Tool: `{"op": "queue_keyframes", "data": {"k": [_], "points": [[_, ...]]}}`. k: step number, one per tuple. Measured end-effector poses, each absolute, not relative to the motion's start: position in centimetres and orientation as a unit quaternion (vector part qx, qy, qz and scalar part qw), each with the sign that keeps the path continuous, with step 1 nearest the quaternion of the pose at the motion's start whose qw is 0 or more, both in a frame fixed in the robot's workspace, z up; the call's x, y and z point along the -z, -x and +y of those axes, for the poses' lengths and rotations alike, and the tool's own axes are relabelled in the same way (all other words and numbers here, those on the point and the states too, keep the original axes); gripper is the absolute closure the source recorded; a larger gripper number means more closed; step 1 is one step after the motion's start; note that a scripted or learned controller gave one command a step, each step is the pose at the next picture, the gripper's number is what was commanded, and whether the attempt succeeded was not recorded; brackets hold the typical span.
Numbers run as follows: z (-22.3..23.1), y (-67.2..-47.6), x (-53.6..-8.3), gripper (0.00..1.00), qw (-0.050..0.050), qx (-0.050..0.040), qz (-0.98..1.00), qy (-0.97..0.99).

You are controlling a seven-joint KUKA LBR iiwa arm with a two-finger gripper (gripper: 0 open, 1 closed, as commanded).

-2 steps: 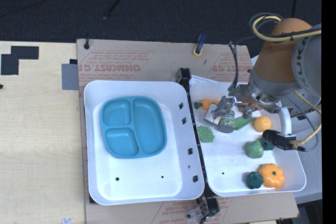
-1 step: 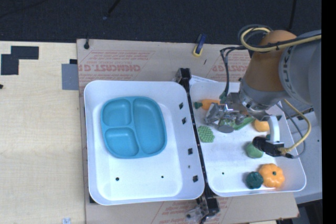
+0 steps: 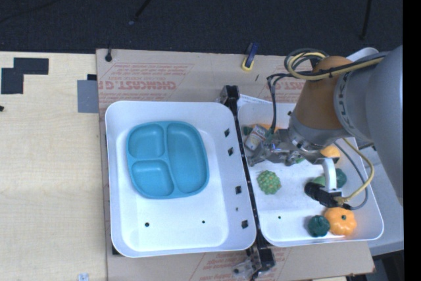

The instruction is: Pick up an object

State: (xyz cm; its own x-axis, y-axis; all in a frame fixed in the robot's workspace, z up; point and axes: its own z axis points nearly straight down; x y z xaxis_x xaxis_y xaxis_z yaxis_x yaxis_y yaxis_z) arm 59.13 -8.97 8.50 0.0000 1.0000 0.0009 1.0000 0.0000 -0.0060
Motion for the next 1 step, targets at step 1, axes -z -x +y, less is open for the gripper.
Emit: {"op": "queue_keyframes", "data": {"k": [1], "points": [[-9.10,-59.11,-9.71,1.00,0.003,-0.0018,-0.705,0.709]]}}
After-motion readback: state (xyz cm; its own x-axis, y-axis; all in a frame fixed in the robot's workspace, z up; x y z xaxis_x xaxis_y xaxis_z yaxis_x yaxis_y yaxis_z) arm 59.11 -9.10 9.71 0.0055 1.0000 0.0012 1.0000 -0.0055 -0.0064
